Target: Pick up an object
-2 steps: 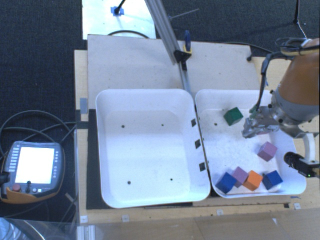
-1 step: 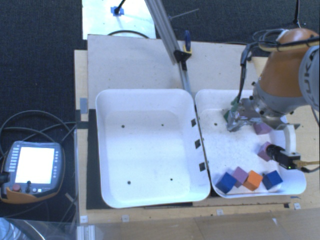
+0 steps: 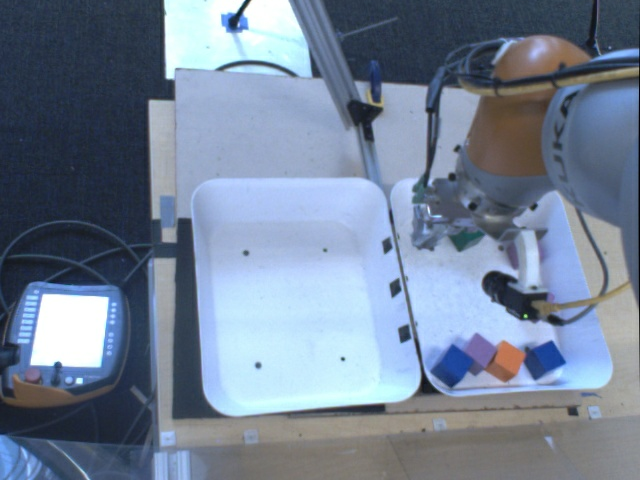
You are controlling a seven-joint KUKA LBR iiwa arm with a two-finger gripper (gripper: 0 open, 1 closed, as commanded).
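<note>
My gripper hangs over the upper left part of the right bin, close to its left wall. A dark green block lies just to the gripper's right, partly under the wrist. A mauve piece peeks out beside a white part of the arm. Along the bin's front edge sit a blue block, a purple block, an orange block and another blue block. The arm hides the bin's upper right area.
The left bin stands beside the right one, their walls touching. A slanted metal pole crosses above the bins at the back. A teach pendant lies on the floor at far left.
</note>
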